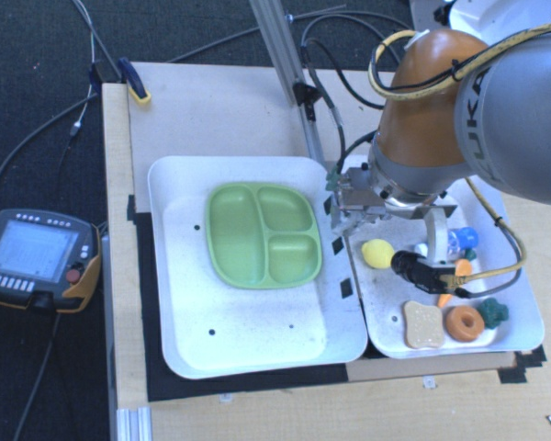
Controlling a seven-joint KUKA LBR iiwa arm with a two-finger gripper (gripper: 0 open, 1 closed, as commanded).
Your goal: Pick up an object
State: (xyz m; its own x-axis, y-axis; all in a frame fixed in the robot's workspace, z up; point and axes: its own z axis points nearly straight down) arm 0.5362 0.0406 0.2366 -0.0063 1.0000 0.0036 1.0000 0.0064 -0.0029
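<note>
Lemon [377,254], smooth, rounded, yellow, is lying in the right bin [386,322] beside the claw [356,211]; cannot tell its grip.

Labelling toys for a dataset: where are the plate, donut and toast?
plate [239,237], camera view, large compartment.
donut [453,324], camera view, ring's left side.
toast [423,325], camera view, its middle.

The claw [351,211] hangs over the inner edges where the two white bins meet. Just beside it, lower right, a yellow lemon [377,253] lies in the right bin [384,312]. Farther that way lie a bread slice [423,324] and a brown doughnut [464,322], close together. Left of the claw, a green divided plate [262,234] lies flat in the left bin [179,338].
</note>
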